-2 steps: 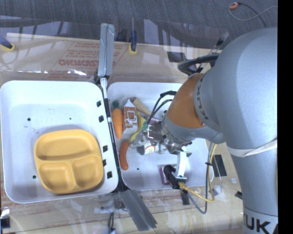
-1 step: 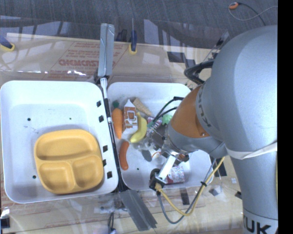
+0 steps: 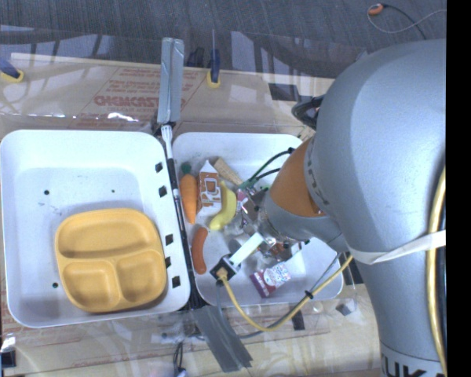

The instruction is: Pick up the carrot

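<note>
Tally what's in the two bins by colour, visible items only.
Orange: 2, carrot and a second orange piece
Yellow: 2, compartment tray, banana
White and red: 2, small carton, packet
Total: 6 visible; the arm hides some of the right bin.

Left bin (image 3: 16,210): holds a yellow divided tray (image 3: 110,258), nearer its front edge.
Right bin (image 3: 243,141): a yellow banana (image 3: 224,210) beside a small carton (image 3: 209,188) near the middle; a sausage (image 3: 198,250) along the left wall; a red-and-white packet (image 3: 271,278) toward the front edge.
</note>
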`<state>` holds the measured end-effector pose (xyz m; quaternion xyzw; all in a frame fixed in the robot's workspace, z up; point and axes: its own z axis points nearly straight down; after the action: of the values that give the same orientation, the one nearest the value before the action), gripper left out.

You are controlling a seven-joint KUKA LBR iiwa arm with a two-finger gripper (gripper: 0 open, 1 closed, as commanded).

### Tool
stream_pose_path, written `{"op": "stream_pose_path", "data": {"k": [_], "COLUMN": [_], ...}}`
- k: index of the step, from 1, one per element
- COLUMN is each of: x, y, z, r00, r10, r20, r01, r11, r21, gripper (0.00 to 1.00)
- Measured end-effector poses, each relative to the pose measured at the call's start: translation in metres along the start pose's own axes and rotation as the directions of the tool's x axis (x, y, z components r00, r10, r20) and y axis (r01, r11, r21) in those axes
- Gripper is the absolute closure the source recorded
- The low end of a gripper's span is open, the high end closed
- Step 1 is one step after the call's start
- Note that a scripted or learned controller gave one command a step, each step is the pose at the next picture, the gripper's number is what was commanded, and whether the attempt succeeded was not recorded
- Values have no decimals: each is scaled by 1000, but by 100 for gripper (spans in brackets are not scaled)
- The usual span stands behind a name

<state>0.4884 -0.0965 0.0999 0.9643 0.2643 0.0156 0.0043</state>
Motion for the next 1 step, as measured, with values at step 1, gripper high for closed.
{"op": "stream_pose_path", "data": {"k": [1], "x": [0], "y": [-4], "z": [2], "r00": [997], "r10": [-71], "r20": [5], "r01": [71], "r11": [997], "r21": [8], "gripper": [0]}}
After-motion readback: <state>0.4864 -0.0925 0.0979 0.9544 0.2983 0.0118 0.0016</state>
